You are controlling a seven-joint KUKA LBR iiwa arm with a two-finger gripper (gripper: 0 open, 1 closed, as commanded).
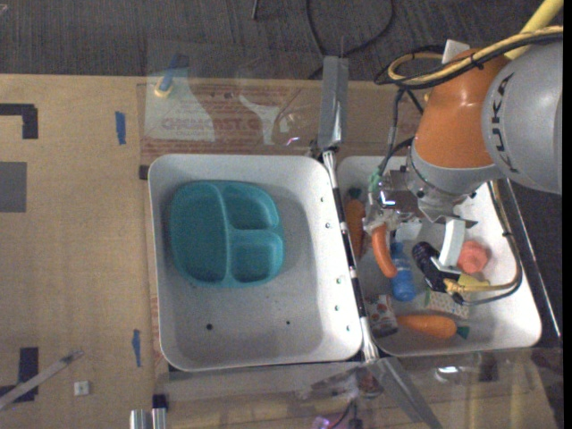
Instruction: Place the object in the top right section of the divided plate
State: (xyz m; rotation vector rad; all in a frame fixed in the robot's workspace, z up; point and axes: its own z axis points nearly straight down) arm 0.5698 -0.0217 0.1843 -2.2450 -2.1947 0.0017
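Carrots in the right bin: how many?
2 clear ones. One carrot lies along the right bin's near edge. One orange carrot-like piece stands against the bin's left wall. A curved orange-red item beside it is unclear. The arm may hide more.

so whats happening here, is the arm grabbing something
The arm hangs over the right bin, its gripper low among the toy food there, near an orange sausage-like piece. Whether it holds anything can't be seen. The teal plate in the left bin has nothing in its sections.
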